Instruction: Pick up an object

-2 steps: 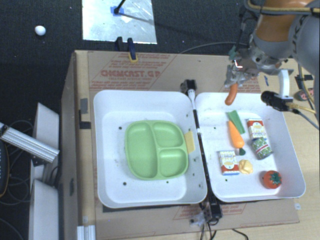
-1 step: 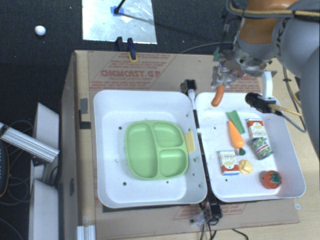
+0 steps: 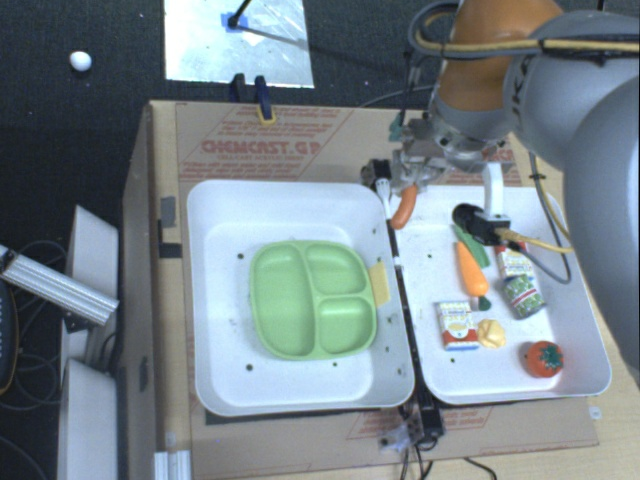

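Beside the tool (image 3: pixel 408 190), an orange sausage (image 3: pixel 404 207).

Grey rounded arm (image 3: pixel 585 78), orange band (glossy), black cables, metal pincer (image 3: pixel 413 176)

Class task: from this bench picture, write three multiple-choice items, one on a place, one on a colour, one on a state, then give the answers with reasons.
1. Where does the green plate lie?
A. left bin
B. right bin
C. on the floor

2. What colour is the tomato?
A. blue
B. red
C. white

3. What is between the fingers of the hand?
A. a small carton
B. a spice jar
C. an orange sausage-shaped piece

Answers: 1 A, it fills the middle of the left bin. 2 B, it is red with a green top. 3 C, the orange piece hangs from the hand over the bins' shared edge.
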Controlling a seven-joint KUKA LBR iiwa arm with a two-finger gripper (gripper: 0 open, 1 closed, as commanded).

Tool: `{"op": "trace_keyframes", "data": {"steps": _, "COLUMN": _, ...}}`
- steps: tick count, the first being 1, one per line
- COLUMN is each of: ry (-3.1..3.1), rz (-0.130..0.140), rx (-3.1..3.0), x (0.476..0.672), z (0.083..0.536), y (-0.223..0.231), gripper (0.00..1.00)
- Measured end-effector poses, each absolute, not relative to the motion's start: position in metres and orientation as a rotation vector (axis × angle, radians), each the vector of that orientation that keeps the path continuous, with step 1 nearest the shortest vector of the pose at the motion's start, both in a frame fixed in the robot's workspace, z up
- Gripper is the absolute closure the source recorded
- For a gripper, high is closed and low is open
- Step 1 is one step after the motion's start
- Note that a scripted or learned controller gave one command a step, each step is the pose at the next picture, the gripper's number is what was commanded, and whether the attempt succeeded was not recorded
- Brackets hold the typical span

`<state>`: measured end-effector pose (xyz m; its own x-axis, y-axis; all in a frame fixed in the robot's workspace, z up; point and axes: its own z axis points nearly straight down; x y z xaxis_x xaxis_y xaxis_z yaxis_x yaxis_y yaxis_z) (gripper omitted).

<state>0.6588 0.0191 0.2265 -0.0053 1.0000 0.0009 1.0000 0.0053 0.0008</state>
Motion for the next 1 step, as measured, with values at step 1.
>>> {"op": "trace_keyframes", "data": {"steps": 1, "ry": -2.231, "rz": -0.005, "rx": -2.215, "x": 0.6598, "z": 0.2380, "y": 0.0187, "gripper": 1.00}}
